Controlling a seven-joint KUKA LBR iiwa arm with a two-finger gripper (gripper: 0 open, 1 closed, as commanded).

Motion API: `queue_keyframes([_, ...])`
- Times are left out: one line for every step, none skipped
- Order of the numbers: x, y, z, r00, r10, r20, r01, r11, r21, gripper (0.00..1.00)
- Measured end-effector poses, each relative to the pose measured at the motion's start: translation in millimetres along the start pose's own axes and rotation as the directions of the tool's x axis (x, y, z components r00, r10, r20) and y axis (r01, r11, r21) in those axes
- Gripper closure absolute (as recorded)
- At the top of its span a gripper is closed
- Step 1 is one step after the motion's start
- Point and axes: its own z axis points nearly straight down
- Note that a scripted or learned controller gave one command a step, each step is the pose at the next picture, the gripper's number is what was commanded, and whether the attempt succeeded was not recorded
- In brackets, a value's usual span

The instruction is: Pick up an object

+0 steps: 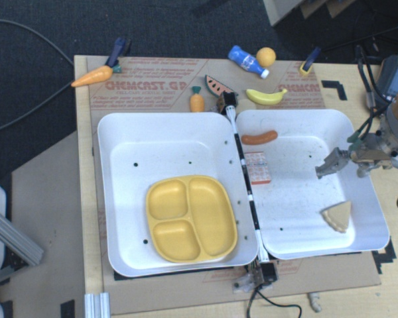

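In the right bin lie three things. A reddish sausage rests near the back left corner, and a small red and white packet lies against the left wall. A tan wedge-shaped slice sits near the front right. My gripper hangs over the right side of this bin, above and behind the wedge and well right of the packet. I see nothing held in it.
The left bin holds a yellow divided plate. Behind the bins on the cardboard lie a carrot, a watermelon slice, a blue bottle, an orange ball and a banana.
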Motion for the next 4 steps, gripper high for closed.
queue_keyframes([75, 66, -17, 1.000, -0.001, 0.000, 0.001, 1.000, -0.002, 0.00])
queue_keyframes([82, 99, 76, 1.000, 0.000, -0.001, 0.000, 1.000, 0.003, 0.00])
queue_keyframes([36, 139, 176, 1.000, 0.001, 0.000, -0.001, 1.000, 0.001, 0.00])
queue_keyframes([50, 168, 176, 1.000, -0.001, 0.000, 0.001, 1.000, 0.007, 0.00])
